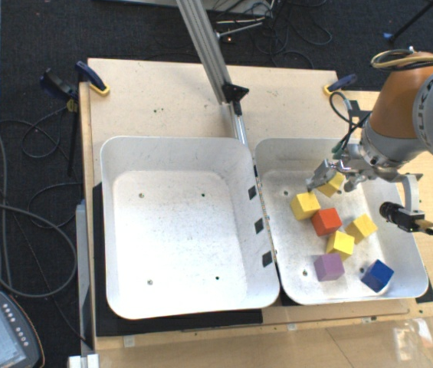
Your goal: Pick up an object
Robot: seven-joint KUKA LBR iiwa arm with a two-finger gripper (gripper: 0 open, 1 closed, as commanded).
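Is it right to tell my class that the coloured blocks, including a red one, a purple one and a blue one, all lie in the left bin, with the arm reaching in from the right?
Not quite. The camera view shows the blocks in the right bin, not the left: the red block, purple block and blue block lie there among yellow ones. The arm does reach in from the right.

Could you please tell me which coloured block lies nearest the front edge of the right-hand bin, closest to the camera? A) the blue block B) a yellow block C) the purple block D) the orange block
A: the blue block sits lowest in the camera view, by the near right corner of the right bin, further forward than the purple block, with the orange block well behind both.
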